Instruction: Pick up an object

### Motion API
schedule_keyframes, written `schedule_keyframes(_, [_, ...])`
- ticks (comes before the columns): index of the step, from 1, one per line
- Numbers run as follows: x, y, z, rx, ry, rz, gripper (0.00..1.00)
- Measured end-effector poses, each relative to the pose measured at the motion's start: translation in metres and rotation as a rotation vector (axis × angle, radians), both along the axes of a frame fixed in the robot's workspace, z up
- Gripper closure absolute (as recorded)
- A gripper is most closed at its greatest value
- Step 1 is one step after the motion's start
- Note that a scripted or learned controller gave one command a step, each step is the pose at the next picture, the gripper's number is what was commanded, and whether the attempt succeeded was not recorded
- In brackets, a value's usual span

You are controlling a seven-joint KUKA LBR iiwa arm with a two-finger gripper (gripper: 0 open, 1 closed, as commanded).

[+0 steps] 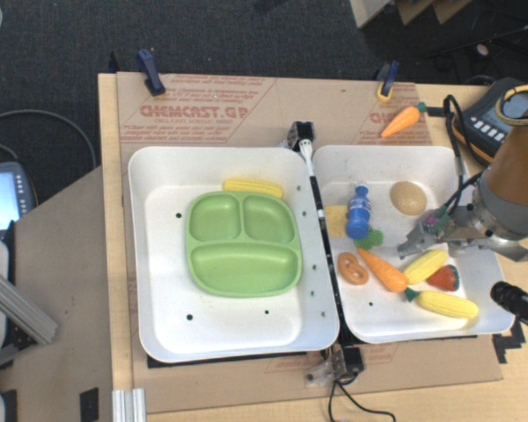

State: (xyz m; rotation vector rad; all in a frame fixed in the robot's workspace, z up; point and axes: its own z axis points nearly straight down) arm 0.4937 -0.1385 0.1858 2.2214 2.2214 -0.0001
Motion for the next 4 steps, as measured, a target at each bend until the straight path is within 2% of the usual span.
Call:
schedule_keyframes(1, [-0.016, -0.013, -0.106, 0.002, 0.004, -0.002, 0.00])
schedule_keyframes(2, [-0.014, -0.013, -0.091, -0.002, -0.003, -0.002, 1.00])
schedule_keyframes(3, [-0.015, -0.012, -0.092, -0.001, -0.002, -0.003, 0.00])
schedule_keyframes(4, [0.060, 0.022, -0.101, 0.001, -0.005, 0.007, 0.00])
